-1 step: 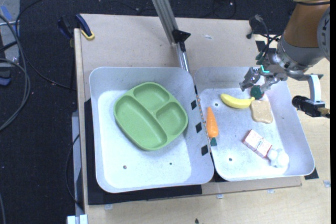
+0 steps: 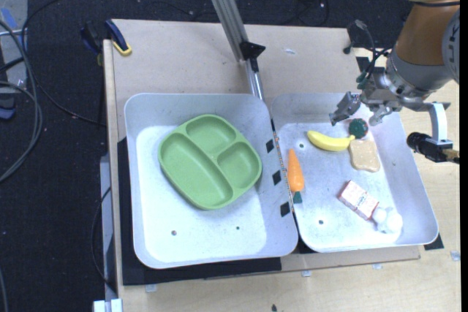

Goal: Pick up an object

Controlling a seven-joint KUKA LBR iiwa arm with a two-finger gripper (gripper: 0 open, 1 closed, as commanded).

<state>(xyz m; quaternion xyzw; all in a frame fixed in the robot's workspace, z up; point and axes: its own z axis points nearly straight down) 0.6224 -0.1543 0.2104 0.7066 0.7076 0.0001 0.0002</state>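
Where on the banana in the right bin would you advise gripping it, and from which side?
Probably from above, across the middle of the banana: it lies flat, curving across the bin, and its narrow width should fit between the fingers. The bread slice crowds its right end.

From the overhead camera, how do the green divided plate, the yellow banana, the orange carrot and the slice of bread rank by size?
1. Green divided plastic plate, by far the largest.
2. Yellow banana and orange carrot: similar length, too close to rank.
3. Tan slice of bread: shorter than both, though wider.
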